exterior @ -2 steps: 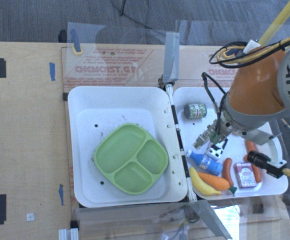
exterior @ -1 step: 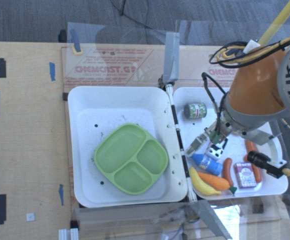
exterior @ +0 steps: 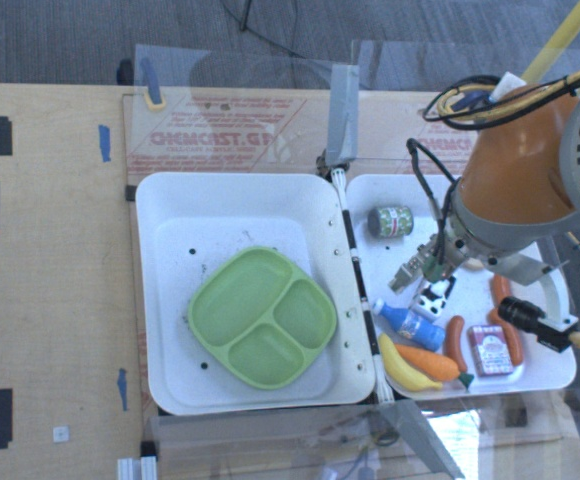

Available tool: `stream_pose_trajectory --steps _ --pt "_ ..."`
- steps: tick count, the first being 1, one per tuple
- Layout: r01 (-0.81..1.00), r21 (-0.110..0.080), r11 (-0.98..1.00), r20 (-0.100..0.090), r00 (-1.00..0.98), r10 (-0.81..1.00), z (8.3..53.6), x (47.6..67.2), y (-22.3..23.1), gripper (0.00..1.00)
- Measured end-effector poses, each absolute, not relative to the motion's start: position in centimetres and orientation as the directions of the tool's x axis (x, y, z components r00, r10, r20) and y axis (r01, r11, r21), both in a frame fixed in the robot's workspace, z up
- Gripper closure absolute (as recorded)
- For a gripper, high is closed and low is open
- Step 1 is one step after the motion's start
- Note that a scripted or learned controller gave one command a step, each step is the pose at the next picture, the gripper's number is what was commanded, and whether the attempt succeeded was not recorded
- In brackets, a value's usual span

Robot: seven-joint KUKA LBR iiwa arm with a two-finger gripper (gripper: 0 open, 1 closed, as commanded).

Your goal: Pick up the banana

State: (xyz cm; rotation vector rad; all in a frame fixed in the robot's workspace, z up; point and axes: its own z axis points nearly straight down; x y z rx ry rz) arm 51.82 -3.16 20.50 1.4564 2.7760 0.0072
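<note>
The yellow banana (exterior: pixel 394 366) lies at the near left corner of the right bin (exterior: pixel 560 373), curved along the bin wall. An orange carrot (exterior: pixel 430 360) rests across its right side and hides part of it. My gripper (exterior: pixel 416 269) hangs over the middle of the right bin, well behind the banana and apart from it. Under the gripper's tip sit a black-and-white item (exterior: pixel 433 297) and a blue bottle (exterior: pixel 411 320). I see nothing held in the gripper.
A green can (exterior: pixel 391 221) lies at the back of the right bin. Red sausages (exterior: pixel 456 334) and a red box (exterior: pixel 491 352) sit right of the carrot. The left bin (exterior: pixel 170 218) holds a green divided plate (exterior: pixel 262 316).
</note>
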Motion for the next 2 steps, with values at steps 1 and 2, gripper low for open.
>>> stream_pose_trajectory --steps 1,2 --pt "0.754 -0.001 0.656 0.001 -0.656 0.754 14.8 50.1 10.3 1.0" --pt "0.889 -0.002 0.458 0.001 -0.458 0.889 10.7 52.9 10.4 1.0"
